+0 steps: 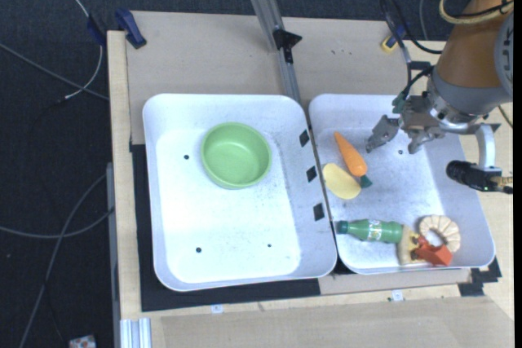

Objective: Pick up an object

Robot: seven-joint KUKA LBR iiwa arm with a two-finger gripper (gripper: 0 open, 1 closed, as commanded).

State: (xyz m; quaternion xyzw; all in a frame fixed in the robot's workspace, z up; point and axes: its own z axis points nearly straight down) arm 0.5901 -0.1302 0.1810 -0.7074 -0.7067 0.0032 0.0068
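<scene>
Speckled white bin (pixel 457 200): tapered orange carrot (pixel 351 155), glossy green bottle (pixel 373 231); pincer (pixel 396 138) open, empty.

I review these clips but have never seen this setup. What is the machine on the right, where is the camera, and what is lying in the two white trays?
A single fixed camera looks down at a slant on a bench. The grey and orange machine is a robot arm; its tool, open and holding nothing, hangs over the right bin. That bin holds a toy carrot, a yellow piece, a green bottle and a shrimp-like toy. The left bin holds a green bowl.
</scene>
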